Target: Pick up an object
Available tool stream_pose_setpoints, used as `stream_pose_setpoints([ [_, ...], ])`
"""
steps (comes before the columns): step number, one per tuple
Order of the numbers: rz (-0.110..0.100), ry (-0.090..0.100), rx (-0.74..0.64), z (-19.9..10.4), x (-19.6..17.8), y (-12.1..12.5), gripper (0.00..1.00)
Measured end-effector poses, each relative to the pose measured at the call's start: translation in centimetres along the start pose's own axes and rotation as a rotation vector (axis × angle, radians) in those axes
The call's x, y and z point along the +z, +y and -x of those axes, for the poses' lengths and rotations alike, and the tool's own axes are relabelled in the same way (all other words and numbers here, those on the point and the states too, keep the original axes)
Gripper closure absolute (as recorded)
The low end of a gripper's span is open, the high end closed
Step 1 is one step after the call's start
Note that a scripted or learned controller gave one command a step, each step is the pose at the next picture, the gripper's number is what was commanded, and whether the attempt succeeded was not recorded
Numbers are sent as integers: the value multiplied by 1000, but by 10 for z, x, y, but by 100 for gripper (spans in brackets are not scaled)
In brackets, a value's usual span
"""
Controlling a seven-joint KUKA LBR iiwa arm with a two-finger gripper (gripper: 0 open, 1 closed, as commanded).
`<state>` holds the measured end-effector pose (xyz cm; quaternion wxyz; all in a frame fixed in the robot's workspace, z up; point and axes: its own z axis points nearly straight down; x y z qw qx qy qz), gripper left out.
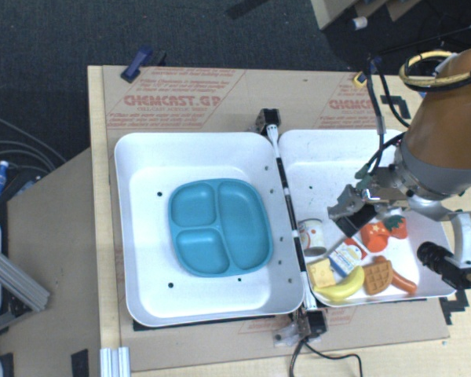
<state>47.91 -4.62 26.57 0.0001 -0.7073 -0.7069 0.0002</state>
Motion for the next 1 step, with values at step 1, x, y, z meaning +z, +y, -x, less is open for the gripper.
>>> stream_pose_setpoints([
  [1,-1,0,0,29,5,0,100],
])
